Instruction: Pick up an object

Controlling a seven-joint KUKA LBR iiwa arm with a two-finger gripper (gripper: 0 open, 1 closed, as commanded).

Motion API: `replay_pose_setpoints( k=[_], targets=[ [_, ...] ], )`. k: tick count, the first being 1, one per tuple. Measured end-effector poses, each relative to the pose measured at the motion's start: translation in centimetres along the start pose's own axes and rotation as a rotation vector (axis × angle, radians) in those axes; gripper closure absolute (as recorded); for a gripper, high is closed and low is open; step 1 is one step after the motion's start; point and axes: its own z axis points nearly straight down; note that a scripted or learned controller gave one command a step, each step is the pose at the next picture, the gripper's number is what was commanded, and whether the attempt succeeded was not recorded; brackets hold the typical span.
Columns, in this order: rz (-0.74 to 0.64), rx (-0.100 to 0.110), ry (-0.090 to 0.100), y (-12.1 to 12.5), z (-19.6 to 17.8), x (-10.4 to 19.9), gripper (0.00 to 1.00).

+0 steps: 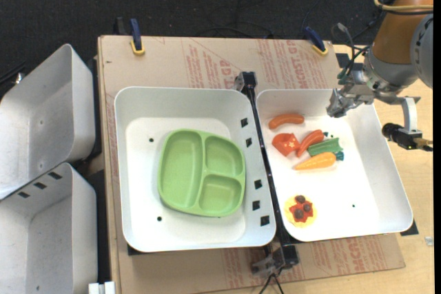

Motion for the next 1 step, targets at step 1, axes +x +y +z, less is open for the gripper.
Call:
replay_pose_setpoints(
  k=[1],
  targets=[
    [-0.003, -0.001, 0.0, 0.64, -4.46, -0.14, 1.0]
  ],
)
